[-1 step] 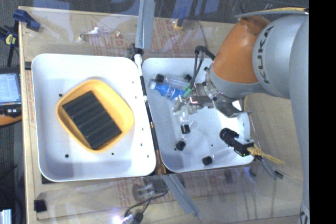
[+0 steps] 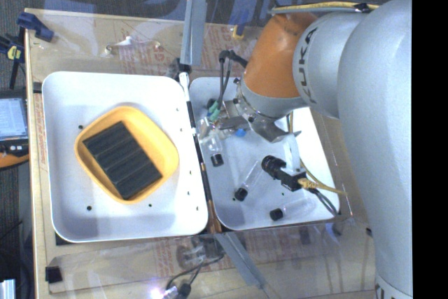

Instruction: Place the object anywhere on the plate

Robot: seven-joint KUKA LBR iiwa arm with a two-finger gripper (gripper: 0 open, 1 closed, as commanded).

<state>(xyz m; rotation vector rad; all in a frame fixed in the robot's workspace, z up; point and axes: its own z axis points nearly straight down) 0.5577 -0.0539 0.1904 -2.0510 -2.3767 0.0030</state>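
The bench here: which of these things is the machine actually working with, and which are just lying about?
Part of the job:
yellow plate with its dark ridged insert, in the left bin
right bin, where the arm reaches in

Just lying about:
blue clamp
cables

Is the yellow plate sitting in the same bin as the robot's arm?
No, the yellow plate lies in the left bin, while the arm reaches down over the right bin.
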